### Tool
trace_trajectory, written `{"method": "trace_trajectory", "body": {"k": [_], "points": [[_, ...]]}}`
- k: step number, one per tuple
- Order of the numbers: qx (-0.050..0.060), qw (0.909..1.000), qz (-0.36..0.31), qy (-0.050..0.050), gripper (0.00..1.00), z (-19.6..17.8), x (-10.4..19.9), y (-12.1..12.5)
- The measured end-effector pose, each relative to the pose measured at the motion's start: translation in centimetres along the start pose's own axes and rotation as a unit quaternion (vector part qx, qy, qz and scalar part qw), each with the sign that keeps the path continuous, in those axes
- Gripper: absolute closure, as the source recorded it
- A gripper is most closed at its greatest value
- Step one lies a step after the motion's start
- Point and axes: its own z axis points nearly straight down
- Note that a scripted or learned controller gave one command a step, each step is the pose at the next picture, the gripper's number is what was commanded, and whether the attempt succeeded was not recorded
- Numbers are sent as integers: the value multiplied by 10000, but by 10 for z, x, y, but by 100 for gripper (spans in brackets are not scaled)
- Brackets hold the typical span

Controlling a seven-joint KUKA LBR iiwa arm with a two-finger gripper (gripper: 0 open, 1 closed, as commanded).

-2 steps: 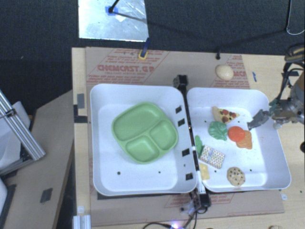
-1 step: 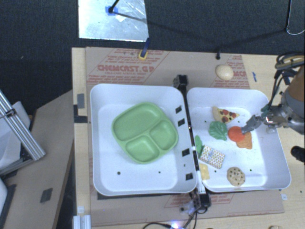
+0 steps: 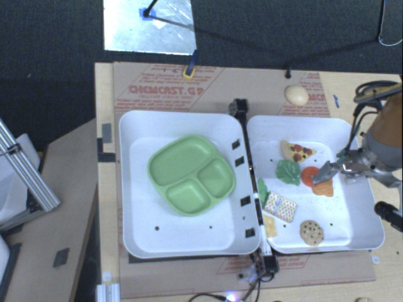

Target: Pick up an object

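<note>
The right bin (image 3: 360,228) holds several toy foods. A pizza slice (image 3: 297,150) lies at its back and a green leafy piece (image 3: 288,171) in the middle. A red tomato (image 3: 308,176) sits right of the leafy piece, with an orange piece (image 3: 323,189) beside it. Nearer the front are a speckled cracker (image 3: 280,206) and a cookie (image 3: 312,232). My gripper (image 3: 325,171) reaches in from the right, low over the tomato and the orange piece. Its tip hides where the two meet.
A green divided plate (image 3: 192,175) lies in the left bin (image 3: 135,168). A small green piece (image 3: 262,188) and a yellow cracker (image 3: 269,226) lie by the divider. A pale egg-shaped object (image 3: 296,94) rests on the cardboard behind the right bin.
</note>
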Motion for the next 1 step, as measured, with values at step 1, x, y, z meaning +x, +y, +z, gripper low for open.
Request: {"method": "trace_trajectory", "body": {"k": [1], "points": [[1, 10000, 2, 1, 0, 50, -6, 8]]}}
